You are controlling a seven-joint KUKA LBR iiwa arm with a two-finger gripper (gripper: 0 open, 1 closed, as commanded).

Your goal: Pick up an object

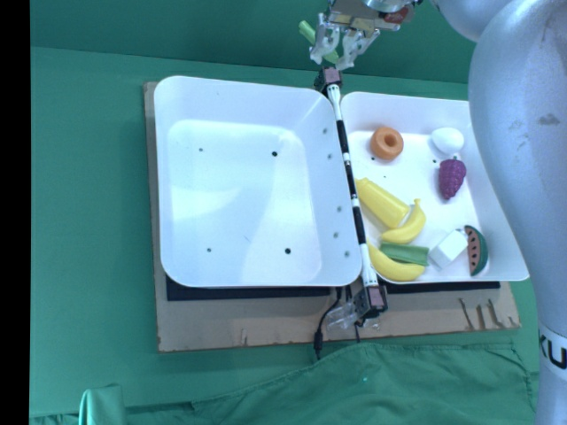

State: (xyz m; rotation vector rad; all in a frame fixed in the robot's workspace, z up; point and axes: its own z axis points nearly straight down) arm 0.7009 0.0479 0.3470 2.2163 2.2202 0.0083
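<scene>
A slim green object (309, 32) sits between the fingers of the gripper (337, 47), raised above the far edge of the bench, over the seam between the two bins. It looks like a light, stiff plastic toy vegetable, smooth enough to slip; it seems pinched near one end, a grip that could let it pivot. The arm (518, 104) reaches in from the right, its wrist pointing down. In the right bin (496, 277) lie bananas (399, 228), an orange piece (386, 142), grapes (451, 177) and a watermelon slice (477, 250).

Bright even light, sharp, soft shadows
</scene>
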